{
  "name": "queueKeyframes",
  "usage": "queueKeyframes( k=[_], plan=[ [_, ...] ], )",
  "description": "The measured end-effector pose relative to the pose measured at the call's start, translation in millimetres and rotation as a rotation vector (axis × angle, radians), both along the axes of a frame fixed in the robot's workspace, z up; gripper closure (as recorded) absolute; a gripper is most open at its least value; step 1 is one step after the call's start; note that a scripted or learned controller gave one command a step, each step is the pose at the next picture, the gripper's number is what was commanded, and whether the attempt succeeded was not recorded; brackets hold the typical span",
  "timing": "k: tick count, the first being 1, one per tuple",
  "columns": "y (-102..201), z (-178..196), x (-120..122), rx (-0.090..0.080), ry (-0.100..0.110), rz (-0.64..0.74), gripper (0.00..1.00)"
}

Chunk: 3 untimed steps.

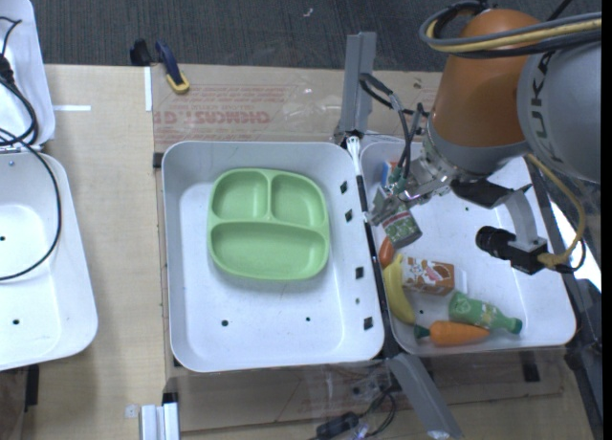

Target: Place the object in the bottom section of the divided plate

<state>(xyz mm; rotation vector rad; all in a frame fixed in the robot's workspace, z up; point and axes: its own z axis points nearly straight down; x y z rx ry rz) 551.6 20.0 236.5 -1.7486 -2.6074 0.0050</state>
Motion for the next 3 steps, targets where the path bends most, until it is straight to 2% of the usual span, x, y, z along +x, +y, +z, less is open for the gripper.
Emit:
queueKeyframes(
  k=[1,2,3],
  plan=[
    [62.4,0.3,-25.4,0.0,0.0,0.106,1.0],
    [48.7,-12.0,-27.2,0.0,-0.001,-0.029,1.0],
    [48.4,-11.9,-27.2,0.0,-0.001,-0.03,0.0]
  ],
)
